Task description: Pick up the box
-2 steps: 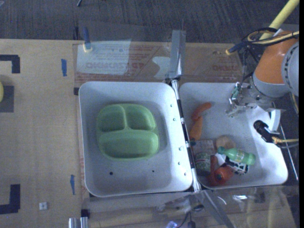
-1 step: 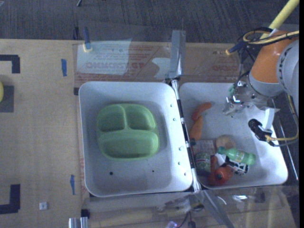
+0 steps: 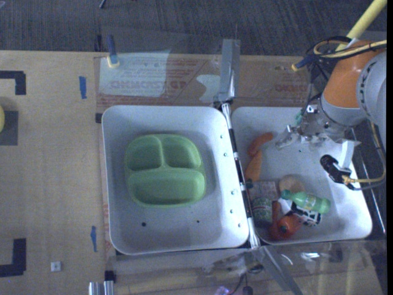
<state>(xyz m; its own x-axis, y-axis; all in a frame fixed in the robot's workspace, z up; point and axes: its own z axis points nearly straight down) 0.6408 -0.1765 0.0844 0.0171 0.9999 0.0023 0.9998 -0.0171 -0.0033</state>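
Observation:
The box (image 3: 263, 201) is small, with a green and pale printed face. It lies flat at the front left of the right bin (image 3: 359, 217), close to the wall between the bins. My gripper (image 3: 310, 139) hangs over the back middle of that bin, below the orange wrist band. It is up and to the right of the box and well apart from it. Nothing shows in its grasp.
Around the box lie two orange carrot-like pieces (image 3: 256, 153), a tan round item (image 3: 291, 182), a green bottle (image 3: 307, 200) and a red-orange object (image 3: 285, 226). A green divided plate (image 3: 164, 169) sits in the left bin (image 3: 116, 226). Black cables (image 3: 336, 168) dangle at the wrist.

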